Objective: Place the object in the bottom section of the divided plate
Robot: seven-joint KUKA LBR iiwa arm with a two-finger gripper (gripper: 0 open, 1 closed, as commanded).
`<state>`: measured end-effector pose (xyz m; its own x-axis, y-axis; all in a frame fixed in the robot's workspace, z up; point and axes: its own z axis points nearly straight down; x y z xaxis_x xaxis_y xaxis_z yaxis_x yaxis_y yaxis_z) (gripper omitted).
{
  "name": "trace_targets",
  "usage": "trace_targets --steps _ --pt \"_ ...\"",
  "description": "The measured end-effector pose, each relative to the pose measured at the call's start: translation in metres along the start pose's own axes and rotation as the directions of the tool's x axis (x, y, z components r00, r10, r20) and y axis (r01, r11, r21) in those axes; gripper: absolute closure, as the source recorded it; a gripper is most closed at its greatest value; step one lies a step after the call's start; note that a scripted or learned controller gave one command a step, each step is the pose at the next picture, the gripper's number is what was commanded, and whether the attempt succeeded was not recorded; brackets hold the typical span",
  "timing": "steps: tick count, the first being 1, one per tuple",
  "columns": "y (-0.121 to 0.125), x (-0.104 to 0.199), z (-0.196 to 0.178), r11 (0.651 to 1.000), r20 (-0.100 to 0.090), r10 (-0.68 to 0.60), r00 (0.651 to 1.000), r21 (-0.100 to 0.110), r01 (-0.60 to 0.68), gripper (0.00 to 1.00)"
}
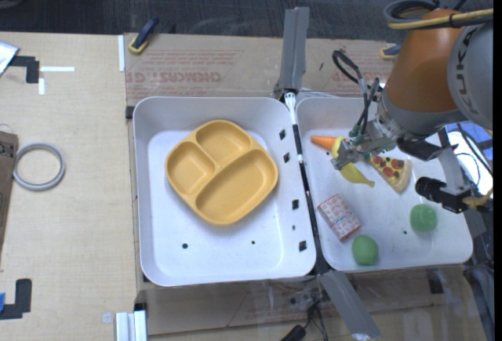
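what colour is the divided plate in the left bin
Yellow-orange, plain with no pattern; the divided plate shows clearly in the camera view.

Arm [439, 57] cut off at the right edge — claw [351, 155] fingertips too small to tell.

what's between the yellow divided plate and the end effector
In the camera view, bare white bin floor, then the two bins' adjoining walls with black clips; the end effector sits just past them over a yellow banana.
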<state>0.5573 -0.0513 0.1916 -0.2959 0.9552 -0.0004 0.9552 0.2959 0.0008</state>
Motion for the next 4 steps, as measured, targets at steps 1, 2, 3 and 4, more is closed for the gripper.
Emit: trace_targets --steps 1,2,3,4 --pt "0.077 0.035 -0.07 0.998 0.002 0.064 0.998 0.002 -0.064 1.0" --pt "0.135 0.093 -0.016 1.0 0.001 -0.02 1.0 0.002 0.02 1.0" --pt "0.145 0.112 0.079 0.995 0.004 0.1 0.995 -0.014 -0.1 1.0" --pt "0.167 0.188 0.085 0.981 0.004 0.196 0.981 -0.008 -0.195 1.0"
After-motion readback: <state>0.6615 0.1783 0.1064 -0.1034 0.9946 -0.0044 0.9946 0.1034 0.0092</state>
